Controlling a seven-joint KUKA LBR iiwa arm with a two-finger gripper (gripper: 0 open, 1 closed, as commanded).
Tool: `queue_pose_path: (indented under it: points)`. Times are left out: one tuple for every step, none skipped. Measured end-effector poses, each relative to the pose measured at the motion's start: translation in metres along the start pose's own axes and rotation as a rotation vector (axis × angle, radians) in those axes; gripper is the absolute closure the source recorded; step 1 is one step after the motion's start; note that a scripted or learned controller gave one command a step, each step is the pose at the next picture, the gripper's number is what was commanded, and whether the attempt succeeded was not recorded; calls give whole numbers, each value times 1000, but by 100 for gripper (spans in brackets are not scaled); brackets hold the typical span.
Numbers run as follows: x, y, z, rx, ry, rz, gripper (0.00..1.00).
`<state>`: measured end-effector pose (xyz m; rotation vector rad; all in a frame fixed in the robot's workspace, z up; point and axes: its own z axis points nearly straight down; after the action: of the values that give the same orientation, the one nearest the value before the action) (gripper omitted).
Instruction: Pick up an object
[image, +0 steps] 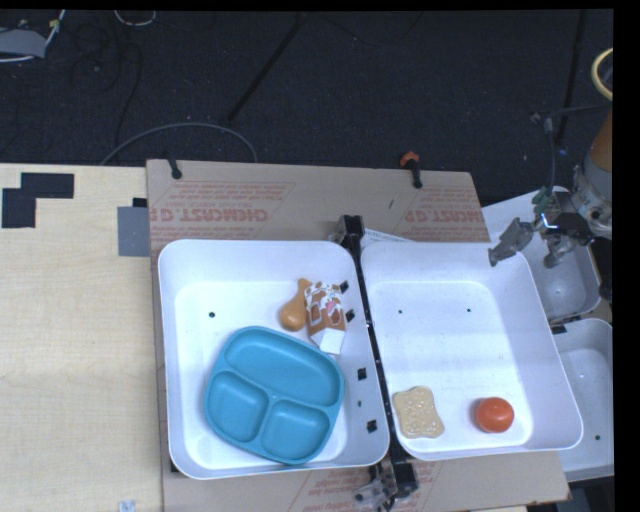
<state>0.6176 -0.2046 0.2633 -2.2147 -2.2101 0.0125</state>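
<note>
The gripper (530, 238) hangs over the far right corner of the right bin (520, 285), its fingers spread wide with nothing between them. The nearest candidate, a small round red ball (494, 414), lies well apart toward the bin's near right corner; being round, it has no long axis to align with. A tan toast slice (417, 413) sits just left of it.

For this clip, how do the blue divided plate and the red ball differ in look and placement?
The blue divided plate is broad, flat and split into three compartments; the red ball is small and round. The plate lies in the left bin, covering much of its floor, while the ball sits in the right bin near its lower right corner, beside a tan slice of bread. Both rest untouched, away from the gripper.
</note>
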Motion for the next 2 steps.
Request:
queue_pose_path:
  points:
    - [0, 2, -8, -12, -3, -2, 0]
    - [-2, 4, 56, -8, -2, -2, 0]
